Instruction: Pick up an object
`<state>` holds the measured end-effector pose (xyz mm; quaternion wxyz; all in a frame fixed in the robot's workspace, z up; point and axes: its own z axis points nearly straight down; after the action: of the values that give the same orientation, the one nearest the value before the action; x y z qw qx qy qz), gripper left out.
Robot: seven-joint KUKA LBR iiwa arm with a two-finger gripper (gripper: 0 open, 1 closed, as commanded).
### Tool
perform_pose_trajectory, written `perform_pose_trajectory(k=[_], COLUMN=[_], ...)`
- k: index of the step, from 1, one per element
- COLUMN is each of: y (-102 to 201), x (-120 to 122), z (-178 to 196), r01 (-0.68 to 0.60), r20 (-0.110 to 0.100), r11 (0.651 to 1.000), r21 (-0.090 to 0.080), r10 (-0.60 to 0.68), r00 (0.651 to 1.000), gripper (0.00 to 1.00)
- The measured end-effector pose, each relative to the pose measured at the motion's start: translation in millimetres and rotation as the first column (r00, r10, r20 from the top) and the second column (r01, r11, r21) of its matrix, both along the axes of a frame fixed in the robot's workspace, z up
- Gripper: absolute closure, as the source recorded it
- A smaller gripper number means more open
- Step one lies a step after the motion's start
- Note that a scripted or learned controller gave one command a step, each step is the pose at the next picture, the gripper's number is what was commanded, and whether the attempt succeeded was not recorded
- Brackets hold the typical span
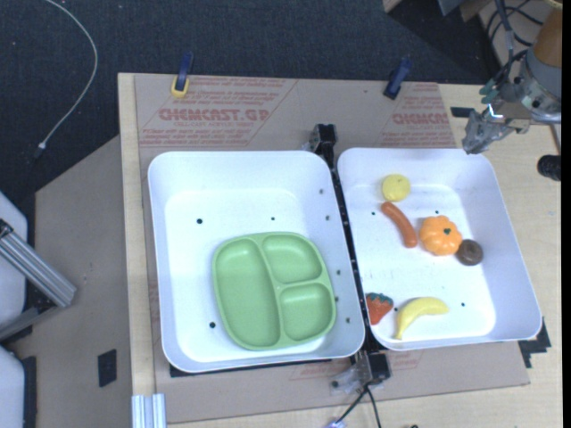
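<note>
A green divided plate [273,290] sits in the left bin [178,185]; toy foods, among them an orange pumpkin [440,235], lie untouched in the right bin [500,203]. The gripper [484,136] hovers beyond its far corner, holding nothing, approach seemingly pending: next, descend over one piece.

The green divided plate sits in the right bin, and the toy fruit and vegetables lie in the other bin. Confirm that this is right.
One thing is wrong: the green divided plate sits in the left bin, not the right. The camera view shows it there, while the toy fruit and vegetables, such as the banana and the orange pumpkin, lie in the other bin, as you said.
</note>
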<state>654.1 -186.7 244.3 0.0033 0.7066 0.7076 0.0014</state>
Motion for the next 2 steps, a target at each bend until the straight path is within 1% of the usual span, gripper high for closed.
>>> perform_pose_trajectory(k=[1,2], y=[62,110], x=[-10,-28], z=[-2,-15], r01=[-0.004,-0.002], r20=[-0.009,-0.011], r11=[1.0,1.0], r21=[0.005,0.005], r10=[0.004,0.003], r00=[1.0,1.0], gripper=[1.0,1.0])
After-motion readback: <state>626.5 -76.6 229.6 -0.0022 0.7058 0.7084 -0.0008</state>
